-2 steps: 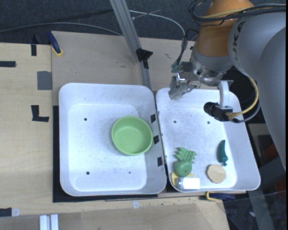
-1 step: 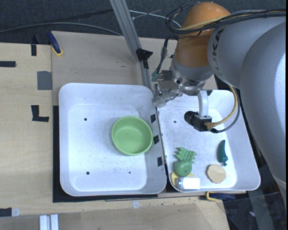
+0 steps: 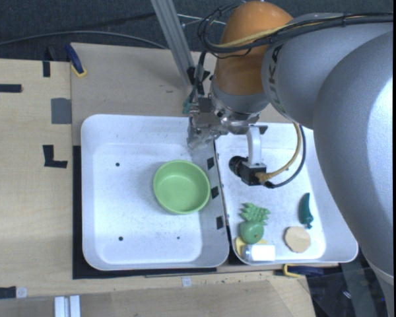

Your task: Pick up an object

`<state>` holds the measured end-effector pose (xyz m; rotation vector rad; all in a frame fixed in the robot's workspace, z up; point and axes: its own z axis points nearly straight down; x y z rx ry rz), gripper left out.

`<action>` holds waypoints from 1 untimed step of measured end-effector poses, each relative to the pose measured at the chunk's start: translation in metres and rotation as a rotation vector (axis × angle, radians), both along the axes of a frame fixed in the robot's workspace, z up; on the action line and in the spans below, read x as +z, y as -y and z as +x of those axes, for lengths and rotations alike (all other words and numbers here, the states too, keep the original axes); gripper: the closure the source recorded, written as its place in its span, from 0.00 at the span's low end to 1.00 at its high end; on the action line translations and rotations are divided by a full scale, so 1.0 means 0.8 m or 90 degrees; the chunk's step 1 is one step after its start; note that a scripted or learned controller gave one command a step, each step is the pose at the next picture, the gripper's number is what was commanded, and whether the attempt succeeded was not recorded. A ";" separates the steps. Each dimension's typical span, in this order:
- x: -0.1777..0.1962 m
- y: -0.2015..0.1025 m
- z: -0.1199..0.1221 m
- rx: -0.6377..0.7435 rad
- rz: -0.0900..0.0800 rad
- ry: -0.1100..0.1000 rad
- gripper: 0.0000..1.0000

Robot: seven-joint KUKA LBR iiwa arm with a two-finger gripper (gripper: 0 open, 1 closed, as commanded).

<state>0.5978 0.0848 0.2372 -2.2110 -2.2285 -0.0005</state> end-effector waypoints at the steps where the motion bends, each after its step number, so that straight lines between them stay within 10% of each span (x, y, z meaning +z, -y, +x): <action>1: -0.012 -0.019 -0.019 -0.003 -0.002 -0.002 1.00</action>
